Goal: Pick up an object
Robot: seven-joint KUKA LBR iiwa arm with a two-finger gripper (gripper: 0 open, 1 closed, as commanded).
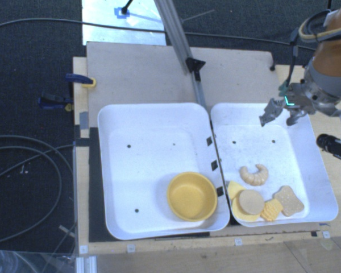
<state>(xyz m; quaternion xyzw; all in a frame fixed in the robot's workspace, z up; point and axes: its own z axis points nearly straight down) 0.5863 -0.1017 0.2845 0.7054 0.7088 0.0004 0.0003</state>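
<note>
- Claw [279, 115] sits in the upper right of the frame, above the back rim area of the right bin [312, 147]; two dark fingers visible, one toward the left, one toward the right, spread apart with a gap between, nothing in that gap.
- Likely pick targets all lie in the lower part of the right bin, well apart from the claw, down-frame and slightly left of it.
- Nearest item: croissant [254, 174], curved, long axis roughly left-right in the frame with its ends turned up, lying free on the bin floor just above the cluster.
- Below it is a tight group: round cookie [251, 201] resting on a yellow wedge [234, 190], a small waffle-like piece [271, 210] touching the cookie, and a toast slice [288, 201] on the right, touching the waffle piece.
- Left bin [131, 129] holds a yellow bowl [192, 195] near its lower right corner, upright, further from the claw and across the divider.
- Judgement: the croissant is the easiest grab, being isolated; the claw needs to travel down-frame and descend, with fingers closing across the short width.
- Arm [332, 56] enters from the right edge, orange band above the grey wrist, wrist angled toward the left, claw pointing down into the bin.
- No contact with any item yet; pick not started.
</note>
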